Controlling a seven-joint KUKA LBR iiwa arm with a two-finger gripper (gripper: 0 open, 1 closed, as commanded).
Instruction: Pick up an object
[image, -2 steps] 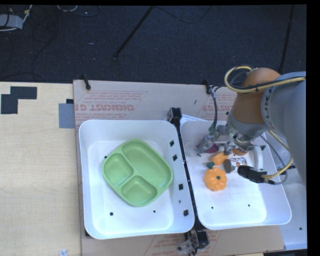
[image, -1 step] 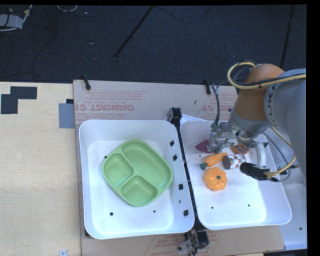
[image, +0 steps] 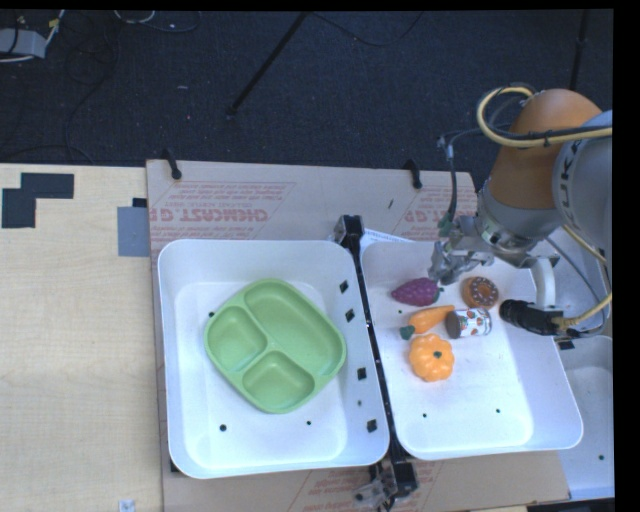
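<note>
Five small toy foods lie clustered in the far half of the right bin (image: 520, 420). A purple, leaf-shaped piece (image: 416, 292) sits farthest left; right of it, a round brown cookie (image: 480, 292). Nearer, an orange carrot (image: 430, 320) lies tilted, touching a small patterned can (image: 470, 323) on its side. Nearest is an orange pumpkin (image: 431, 358), upright.

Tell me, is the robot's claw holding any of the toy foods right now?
No. The gripper hangs just above the purple toy in the right bin, with nothing between its fingers.
</note>
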